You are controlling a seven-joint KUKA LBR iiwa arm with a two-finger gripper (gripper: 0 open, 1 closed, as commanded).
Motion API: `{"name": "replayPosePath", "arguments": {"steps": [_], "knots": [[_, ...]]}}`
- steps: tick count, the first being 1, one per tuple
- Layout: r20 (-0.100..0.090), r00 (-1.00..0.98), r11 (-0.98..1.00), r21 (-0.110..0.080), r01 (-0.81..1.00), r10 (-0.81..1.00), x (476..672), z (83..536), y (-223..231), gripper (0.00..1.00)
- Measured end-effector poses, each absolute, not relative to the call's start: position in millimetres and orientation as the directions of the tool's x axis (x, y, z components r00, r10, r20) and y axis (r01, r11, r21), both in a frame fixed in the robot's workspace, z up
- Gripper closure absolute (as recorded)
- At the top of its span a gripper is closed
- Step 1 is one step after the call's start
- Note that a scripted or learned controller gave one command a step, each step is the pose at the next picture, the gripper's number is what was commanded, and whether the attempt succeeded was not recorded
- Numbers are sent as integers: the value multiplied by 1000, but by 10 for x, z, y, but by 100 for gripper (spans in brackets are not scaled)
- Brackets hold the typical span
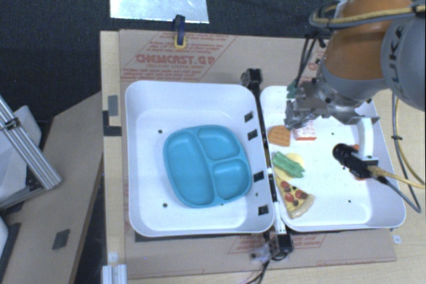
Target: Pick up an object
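Blue plastic tray [206,165], rounded, three-sectioned, in glossy white bin [143,143].

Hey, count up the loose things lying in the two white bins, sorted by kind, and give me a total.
Plate: 1, blue, in the left bin
Toy food: 4, in the right bin: biscuit, red-and-white pack, green pod, pizza slice
Total: 5

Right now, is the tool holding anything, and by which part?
Cannot tell: the tool hangs right by the orange toast piece and red-and-white packet, its tip blurred.
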State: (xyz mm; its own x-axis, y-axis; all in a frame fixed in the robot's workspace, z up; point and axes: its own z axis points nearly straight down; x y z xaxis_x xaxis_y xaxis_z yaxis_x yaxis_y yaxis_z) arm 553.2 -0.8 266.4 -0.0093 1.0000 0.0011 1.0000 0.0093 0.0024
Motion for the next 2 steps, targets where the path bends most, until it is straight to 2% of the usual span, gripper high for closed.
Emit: {"name": "replayPosePath", "arguments": {"steps": [2], "knots": [[1,-7,7,2,1000,1000,5710,2559,953,100]]}}
